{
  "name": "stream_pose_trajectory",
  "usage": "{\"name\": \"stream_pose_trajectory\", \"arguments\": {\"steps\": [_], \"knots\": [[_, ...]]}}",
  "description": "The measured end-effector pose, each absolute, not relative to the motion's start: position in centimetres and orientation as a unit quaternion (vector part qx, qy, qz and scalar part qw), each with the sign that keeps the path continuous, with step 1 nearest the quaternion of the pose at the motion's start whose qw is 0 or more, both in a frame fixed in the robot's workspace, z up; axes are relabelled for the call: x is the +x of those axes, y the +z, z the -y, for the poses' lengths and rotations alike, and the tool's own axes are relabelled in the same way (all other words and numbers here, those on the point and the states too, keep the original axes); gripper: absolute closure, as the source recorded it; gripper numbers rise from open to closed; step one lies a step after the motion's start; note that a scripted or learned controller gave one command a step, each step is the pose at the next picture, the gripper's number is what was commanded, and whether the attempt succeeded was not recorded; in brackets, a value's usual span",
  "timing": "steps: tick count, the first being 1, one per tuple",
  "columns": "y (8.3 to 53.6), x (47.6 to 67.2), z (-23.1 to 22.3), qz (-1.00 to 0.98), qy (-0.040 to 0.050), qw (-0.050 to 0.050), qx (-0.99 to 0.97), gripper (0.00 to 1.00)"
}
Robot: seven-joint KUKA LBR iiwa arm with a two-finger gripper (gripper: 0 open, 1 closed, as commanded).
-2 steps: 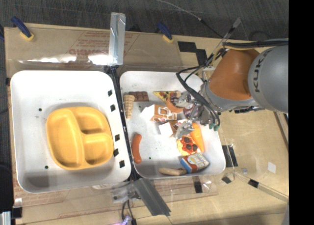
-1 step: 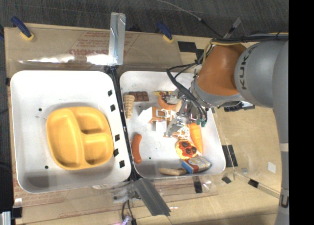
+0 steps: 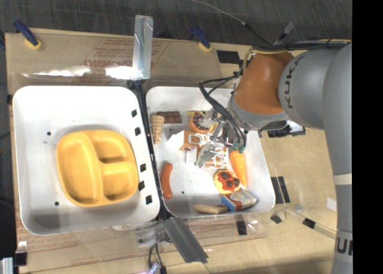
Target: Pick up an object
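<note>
My gripper (image 3: 206, 152) hangs low over the middle of the right bin (image 3: 179, 198), reaching in from the right under the orange wrist band. It sits just above an orange-and-white toy piece (image 3: 191, 140), with a carrot (image 3: 239, 168) right beside it. Around it lie a round orange-topped pastry (image 3: 197, 122), a red-and-yellow pizza piece (image 3: 226, 179), a chocolate bar (image 3: 170, 116), an ice-cream cone (image 3: 157, 127) and a red sausage (image 3: 166, 180). Whether anything is gripped is hidden by the gripper body.
A tan bread roll (image 3: 209, 209) and a small box (image 3: 240, 199) lie along the right bin's front wall. The left bin (image 3: 30, 111) holds a yellow divided plate (image 3: 96, 165). Black cables trail from the wrist over the right bin's far edge.
</note>
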State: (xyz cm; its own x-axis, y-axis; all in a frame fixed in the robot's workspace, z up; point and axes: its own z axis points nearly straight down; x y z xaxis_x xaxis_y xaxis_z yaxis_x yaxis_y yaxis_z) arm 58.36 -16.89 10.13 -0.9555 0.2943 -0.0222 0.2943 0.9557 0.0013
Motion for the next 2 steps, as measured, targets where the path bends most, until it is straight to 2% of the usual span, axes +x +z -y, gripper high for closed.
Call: {"name": "stream_pose_trajectory", "arguments": {"steps": [1, 2], "knots": [[10.0, 55.6, 17.1, -0.974, 0.0004, 0.009, 0.228, 0.0], [9.9, 54.3, 16.4, -0.951, 0.0001, 0.008, 0.308, 0.0]]}}
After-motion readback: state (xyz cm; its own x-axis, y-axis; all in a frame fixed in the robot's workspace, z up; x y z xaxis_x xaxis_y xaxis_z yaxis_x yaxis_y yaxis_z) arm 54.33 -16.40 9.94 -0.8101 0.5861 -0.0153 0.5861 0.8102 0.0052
